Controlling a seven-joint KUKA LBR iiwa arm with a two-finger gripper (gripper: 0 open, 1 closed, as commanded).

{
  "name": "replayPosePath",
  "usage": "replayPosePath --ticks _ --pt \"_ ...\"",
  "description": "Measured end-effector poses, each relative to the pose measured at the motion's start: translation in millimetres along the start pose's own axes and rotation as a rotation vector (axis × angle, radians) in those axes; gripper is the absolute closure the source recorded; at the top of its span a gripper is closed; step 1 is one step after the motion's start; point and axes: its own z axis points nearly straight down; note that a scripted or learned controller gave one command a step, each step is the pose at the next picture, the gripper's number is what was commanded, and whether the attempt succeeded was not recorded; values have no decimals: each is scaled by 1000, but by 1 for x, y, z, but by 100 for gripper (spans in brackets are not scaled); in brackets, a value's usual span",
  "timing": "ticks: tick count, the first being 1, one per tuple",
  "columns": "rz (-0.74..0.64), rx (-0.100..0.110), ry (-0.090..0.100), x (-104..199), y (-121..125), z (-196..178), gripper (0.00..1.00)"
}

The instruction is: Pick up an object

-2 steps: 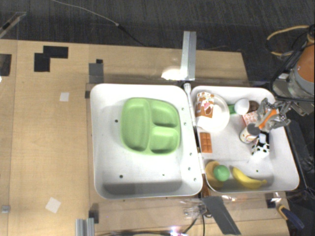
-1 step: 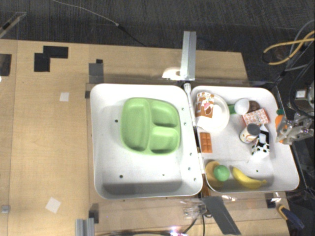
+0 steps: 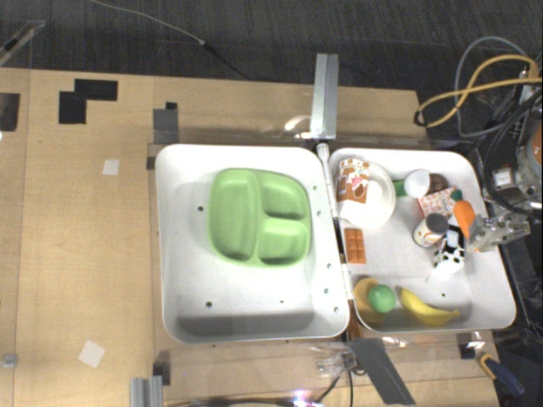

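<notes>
While lying flat, banana (image 3: 427, 309) points left-right.

arm (image 3: 528, 172): cut off by the right edge, only its end reaching over the right bin's rim
jaws: too small and cluttered to tell open from closed
green ball (image 3: 382, 298): covers part of the yellow bowl (image 3: 363, 293) beneath it
pile by the orange carrot (image 3: 464, 216): items overlap, several too small to name
surface (image 3: 76, 253): cut off at left and bottom edges
</notes>
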Motion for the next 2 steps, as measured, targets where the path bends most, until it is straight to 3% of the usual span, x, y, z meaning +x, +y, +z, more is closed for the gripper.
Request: replayPosePath --ticks 1,2 --pt "-84 4 -2 -45 -93 -18 100" --pt "-77 11 -4 -45 -94 -30 100"
